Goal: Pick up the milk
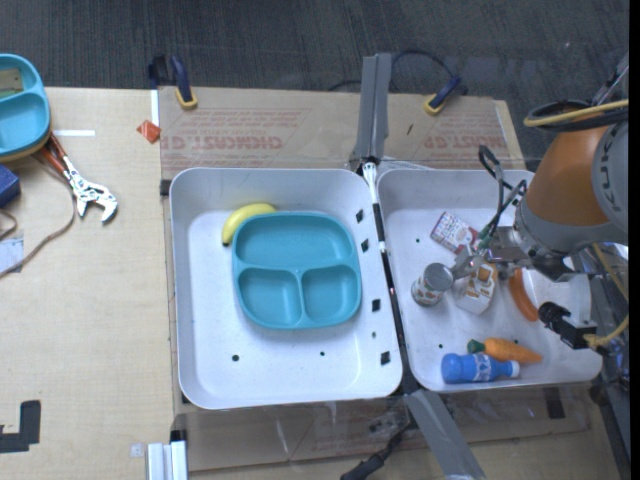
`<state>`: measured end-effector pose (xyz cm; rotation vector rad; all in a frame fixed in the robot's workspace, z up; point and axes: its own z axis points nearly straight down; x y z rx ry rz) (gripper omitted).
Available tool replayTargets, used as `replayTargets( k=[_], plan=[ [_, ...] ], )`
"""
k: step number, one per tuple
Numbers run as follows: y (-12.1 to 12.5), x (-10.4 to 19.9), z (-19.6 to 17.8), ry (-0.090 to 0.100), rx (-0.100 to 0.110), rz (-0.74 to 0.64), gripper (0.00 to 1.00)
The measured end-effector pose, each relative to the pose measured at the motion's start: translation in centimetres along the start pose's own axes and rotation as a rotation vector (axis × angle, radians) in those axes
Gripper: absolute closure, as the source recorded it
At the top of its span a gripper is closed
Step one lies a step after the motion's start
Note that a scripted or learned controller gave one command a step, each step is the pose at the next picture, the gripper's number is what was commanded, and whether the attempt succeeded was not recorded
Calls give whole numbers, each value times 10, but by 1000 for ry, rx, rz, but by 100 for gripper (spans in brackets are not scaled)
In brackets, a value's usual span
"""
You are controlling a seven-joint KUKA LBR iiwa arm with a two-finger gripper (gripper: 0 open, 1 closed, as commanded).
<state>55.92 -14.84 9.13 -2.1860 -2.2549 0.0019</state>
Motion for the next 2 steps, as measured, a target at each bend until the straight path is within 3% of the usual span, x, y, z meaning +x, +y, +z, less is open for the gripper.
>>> replayTargets(
  k=[1,2],
  plan=[
    [1,-2,-11,-1,-3,5,100],
    [-52,56,-109,-1,-1,44,100]
  ],
)
